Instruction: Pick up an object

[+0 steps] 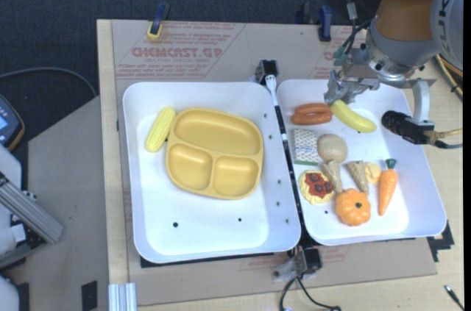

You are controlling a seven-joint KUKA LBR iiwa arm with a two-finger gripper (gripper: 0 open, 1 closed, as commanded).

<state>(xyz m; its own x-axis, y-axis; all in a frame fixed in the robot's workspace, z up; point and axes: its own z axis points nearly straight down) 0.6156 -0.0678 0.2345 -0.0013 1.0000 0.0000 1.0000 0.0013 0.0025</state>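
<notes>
On the tabletop [118, 155], a corn cob [160, 129] and a yellow divided plate [214, 153] are seen in the left bin [213, 229]. In the right bin [419, 221], a sausage [312, 114], a mushroom [332, 149], a pizza slice [317, 186], a pumpkin [353, 207] and a carrot [387, 188] are laid. The banana [353, 118] is touched at its upper end by the claw [340, 93]; whether the claw is closed cannot be told.

Right bin [434, 210] is crowded, food packed tight mid-frame; open floor in the left bin [140, 184] around the yellow tray [215, 153].
</notes>
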